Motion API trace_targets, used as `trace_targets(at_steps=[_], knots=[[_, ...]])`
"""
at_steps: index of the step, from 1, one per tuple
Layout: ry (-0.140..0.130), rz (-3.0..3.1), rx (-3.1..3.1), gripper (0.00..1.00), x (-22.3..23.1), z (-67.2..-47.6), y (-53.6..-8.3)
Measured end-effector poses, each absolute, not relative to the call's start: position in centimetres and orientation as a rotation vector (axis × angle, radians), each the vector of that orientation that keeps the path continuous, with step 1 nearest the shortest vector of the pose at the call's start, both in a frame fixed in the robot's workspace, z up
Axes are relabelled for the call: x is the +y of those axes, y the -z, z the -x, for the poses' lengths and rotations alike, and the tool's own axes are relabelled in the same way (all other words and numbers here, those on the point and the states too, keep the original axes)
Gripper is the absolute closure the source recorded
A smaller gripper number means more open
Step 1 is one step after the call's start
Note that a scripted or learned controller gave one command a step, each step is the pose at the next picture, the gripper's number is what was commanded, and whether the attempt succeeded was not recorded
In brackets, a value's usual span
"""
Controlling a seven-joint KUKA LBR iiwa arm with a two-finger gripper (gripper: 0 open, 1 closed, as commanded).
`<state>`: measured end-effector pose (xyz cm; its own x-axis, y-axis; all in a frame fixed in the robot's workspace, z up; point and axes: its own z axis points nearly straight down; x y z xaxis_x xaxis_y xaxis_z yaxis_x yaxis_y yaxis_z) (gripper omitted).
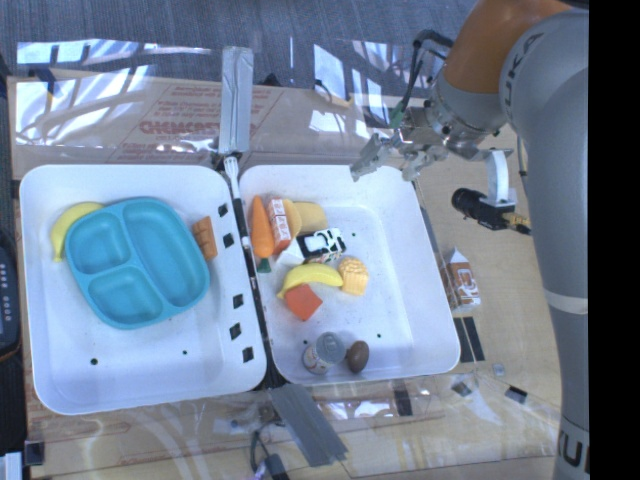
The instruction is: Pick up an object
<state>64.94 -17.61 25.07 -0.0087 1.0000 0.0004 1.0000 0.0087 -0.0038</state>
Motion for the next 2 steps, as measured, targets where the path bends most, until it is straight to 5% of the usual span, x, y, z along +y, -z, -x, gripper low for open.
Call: trace_targets(at_steps=[1, 2], knots=[[-0.004, 2.21, -2.229, 0.0, -17.6, -64.9, -25.1], [-0.012, 2.13, -2.295, 0.0, -13.3, -61.3, -13.3]])
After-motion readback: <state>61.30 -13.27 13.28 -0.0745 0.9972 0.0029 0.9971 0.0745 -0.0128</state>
